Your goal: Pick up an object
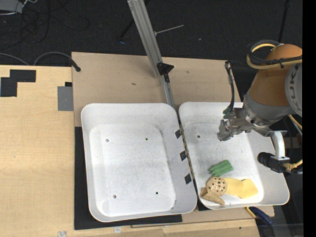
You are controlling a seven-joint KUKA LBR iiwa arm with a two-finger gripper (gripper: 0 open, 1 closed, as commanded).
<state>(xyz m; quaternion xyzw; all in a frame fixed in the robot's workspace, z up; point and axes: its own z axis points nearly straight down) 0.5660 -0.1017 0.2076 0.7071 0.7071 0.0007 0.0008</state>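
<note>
While we hover grey two-finger gripper (pixel 225 132) above right shallow white bin (pixel 197 115) — claw state unclear — green oblong piece (pixel 220 168) lies below, near front; approach step, next descent needed.

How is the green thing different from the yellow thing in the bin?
The green object is small, narrow and lies at a slant; the yellow object is bigger, flatter and spread out. The green object lies nearer the gripper; the yellow object lies closer to the bin's near edge, beside a tan perforated object. Both lie in the right bin.
</note>
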